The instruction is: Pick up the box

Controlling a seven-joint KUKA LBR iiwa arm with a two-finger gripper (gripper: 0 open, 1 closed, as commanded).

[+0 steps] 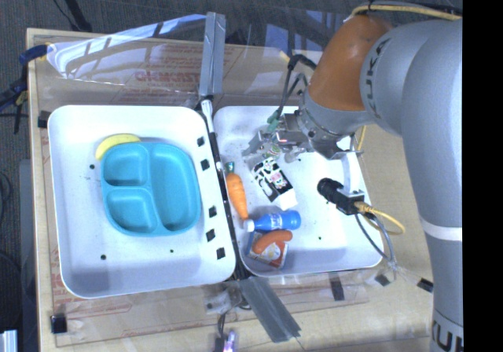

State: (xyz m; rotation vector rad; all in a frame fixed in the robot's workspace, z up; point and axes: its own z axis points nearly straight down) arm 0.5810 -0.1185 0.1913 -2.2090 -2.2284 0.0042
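On the table, in the right bin, your box lies just below the gripper, long side slanting down to the right, and you cannot tell how the gripper is set.

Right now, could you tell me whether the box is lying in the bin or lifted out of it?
Lying in the bin. The box rests flat on the right bin's floor, just below the tool, beside the carrot.
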